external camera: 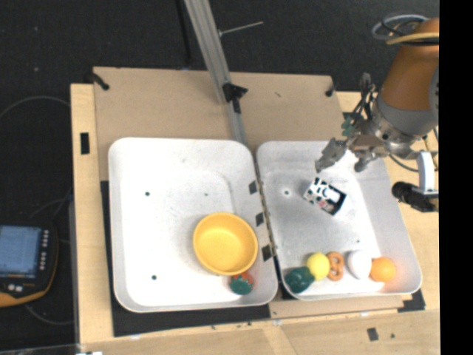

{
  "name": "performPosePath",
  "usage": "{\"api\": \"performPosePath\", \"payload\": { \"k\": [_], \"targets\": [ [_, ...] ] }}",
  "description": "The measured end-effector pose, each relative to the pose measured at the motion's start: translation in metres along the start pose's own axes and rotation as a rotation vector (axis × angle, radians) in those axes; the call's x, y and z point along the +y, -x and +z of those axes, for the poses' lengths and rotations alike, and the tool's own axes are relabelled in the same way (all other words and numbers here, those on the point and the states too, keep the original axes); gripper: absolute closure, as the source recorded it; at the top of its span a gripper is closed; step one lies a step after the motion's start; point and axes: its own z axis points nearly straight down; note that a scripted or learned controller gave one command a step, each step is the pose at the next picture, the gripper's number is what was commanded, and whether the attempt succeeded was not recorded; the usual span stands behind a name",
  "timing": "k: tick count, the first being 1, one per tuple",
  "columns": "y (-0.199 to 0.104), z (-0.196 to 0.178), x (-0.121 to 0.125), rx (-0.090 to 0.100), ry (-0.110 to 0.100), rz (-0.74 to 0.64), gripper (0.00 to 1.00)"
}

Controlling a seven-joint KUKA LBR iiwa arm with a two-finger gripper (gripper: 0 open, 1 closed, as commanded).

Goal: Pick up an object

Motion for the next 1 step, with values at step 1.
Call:
{"api": "performPosePath", "payload": {
  "k": [1],
  "targets": [
    [0.0000,0.0000,0.0000,0.000,0.000,0.000,0.00]
  ]
}}
